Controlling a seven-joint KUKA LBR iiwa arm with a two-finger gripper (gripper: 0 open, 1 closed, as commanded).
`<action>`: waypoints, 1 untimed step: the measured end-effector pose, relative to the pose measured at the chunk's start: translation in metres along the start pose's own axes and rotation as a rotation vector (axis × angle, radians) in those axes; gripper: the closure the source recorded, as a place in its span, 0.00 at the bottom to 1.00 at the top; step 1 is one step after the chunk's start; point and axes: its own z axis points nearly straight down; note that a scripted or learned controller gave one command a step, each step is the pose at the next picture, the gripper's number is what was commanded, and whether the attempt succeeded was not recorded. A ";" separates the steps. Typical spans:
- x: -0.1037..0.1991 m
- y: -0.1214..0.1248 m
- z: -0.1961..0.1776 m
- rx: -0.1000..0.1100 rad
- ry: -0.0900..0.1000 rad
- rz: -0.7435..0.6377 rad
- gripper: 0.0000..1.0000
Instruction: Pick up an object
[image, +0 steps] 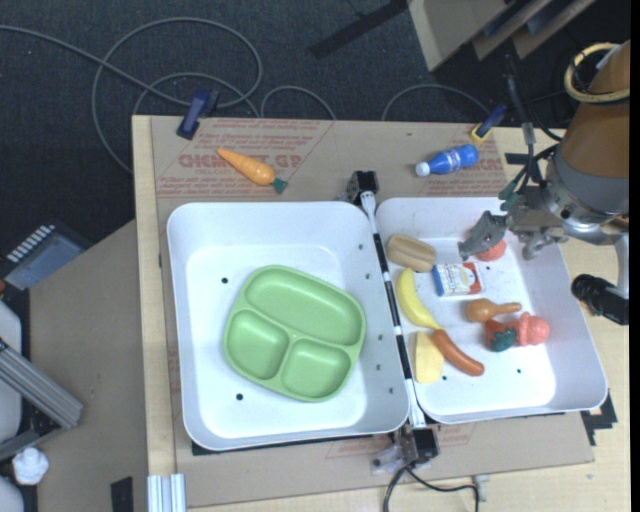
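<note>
The sausage (458, 352) lies nearest in the right bin (570, 385), long axis slanting from upper left to lower right. My claw (484, 238) hovers above the bin's far side; its opening I cannot tell.

Left bin (190, 240) holds a green divided tray (293, 332); right bin (575, 370) holds toy foods, including a banana (413, 303); the hand (487, 238) hovers above the right bin's far side.
</note>
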 end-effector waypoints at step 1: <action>-0.050 -0.040 0.091 0.004 0.000 0.002 0.00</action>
